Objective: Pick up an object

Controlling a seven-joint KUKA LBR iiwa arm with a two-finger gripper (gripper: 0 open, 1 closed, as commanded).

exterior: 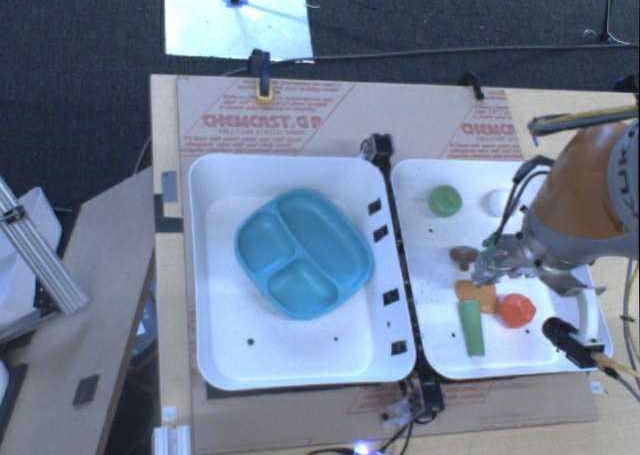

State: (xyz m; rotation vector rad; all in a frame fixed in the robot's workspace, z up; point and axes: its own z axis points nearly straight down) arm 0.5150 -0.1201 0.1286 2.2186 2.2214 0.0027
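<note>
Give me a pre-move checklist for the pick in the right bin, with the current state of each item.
1. Gripper over the right bin, low among the objects: ok.
2. Target nearby: the orange piece lies just below the gripper: ok.
3. Object between the fingers: cannot tell, the arm's wrist blocks the view.
4. Crowding: the green stick, red ball and brown piece sit close around the orange piece, so a clean single grasp is doubtful: not ok.
5. Green ball and white ball lie apart, toward the bin's far side: ok.
6. Blue tray sits in the left bin, out of the path: ok.
</note>
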